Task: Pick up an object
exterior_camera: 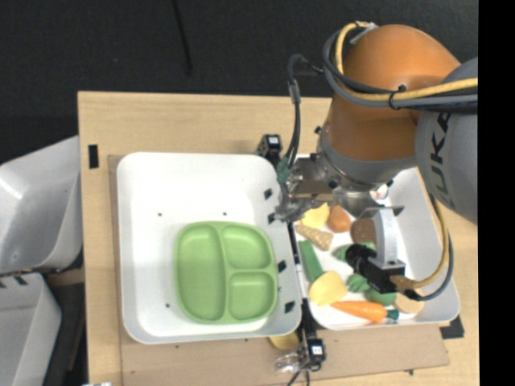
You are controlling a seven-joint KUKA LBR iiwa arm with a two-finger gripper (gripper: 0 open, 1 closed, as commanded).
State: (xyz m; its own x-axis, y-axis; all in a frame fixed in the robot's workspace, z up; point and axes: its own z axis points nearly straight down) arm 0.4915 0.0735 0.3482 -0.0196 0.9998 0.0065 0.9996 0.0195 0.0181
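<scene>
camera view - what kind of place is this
Probably a robot lab's pick-test bench: an arm works over two white bins, one holding a green divided plate, the other toy food such as a carrot.

A pale wooden bench (100, 123) stands on dark floor (121, 30); white furniture (36, 207) sits at its left.

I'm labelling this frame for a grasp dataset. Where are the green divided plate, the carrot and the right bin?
green divided plate (226, 272): camera view, on its central ridge.
carrot (360, 310): camera view, middle of the orange body.
right bin (418, 215): camera view, bare white floor near its right wall.
</scene>
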